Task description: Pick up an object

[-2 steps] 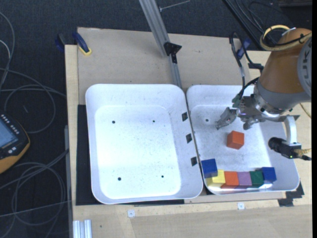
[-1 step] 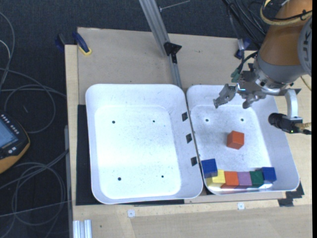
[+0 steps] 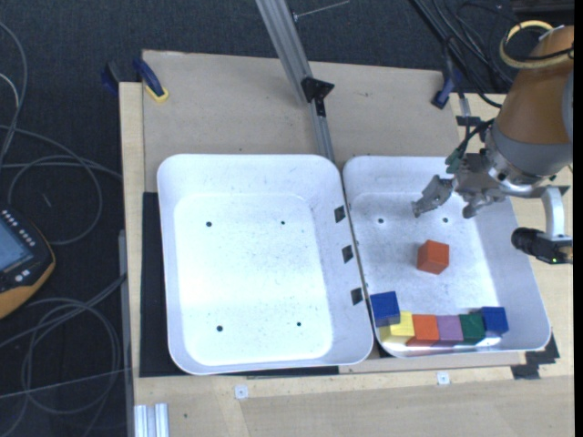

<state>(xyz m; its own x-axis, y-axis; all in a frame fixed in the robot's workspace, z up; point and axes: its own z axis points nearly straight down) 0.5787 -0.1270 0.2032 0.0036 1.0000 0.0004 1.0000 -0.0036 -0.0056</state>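
Note:
My gripper (image 3: 448, 204) hangs over the back part of the right bin (image 3: 383, 189), its two fingers spread open with nothing between them. An orange-red block (image 3: 434, 256) lies alone in the middle of that bin, a little in front of the gripper and apart from it. Along the bin's front wall runs a row of blocks: a blue one (image 3: 384, 307) standing higher at the left, then yellow (image 3: 399, 326), orange (image 3: 425, 328), purple (image 3: 451, 328), green (image 3: 472, 325) and a second blue block (image 3: 494, 320) at the right end.
The left bin (image 3: 182, 189) sits beside the right one, joined by black clips (image 3: 347, 253) along the shared wall. A slanted metal pole (image 3: 291, 53) crosses the bench behind the bins. Blue clamps (image 3: 150, 80) grip the board's back corners.

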